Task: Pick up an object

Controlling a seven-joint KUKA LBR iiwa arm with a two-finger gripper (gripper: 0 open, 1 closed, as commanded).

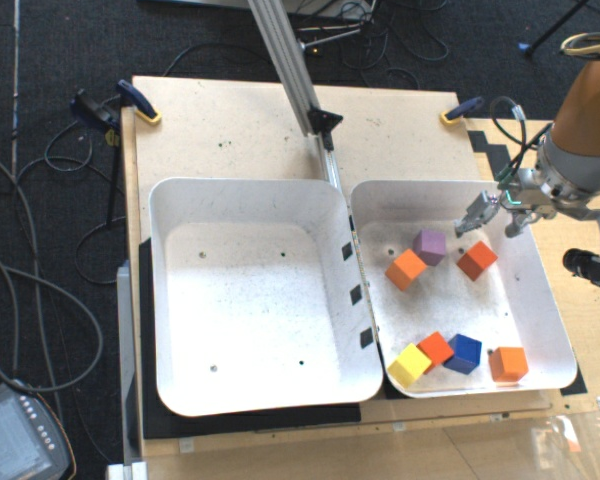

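My gripper hangs over the back right part of the right bin, its two fingers spread open with nothing between them. Just below it lies a red-orange cube. To the left of that sit a purple cube and an orange cube, touching each other. Near the bin's front edge are a yellow cube, a small orange cube, a blue cube and another orange cube.
The left bin lies beside the right one, sharing a raised divider. A grey metal pole slants down from the back to the bins' junction. Clamps sit at the bench's back corners.
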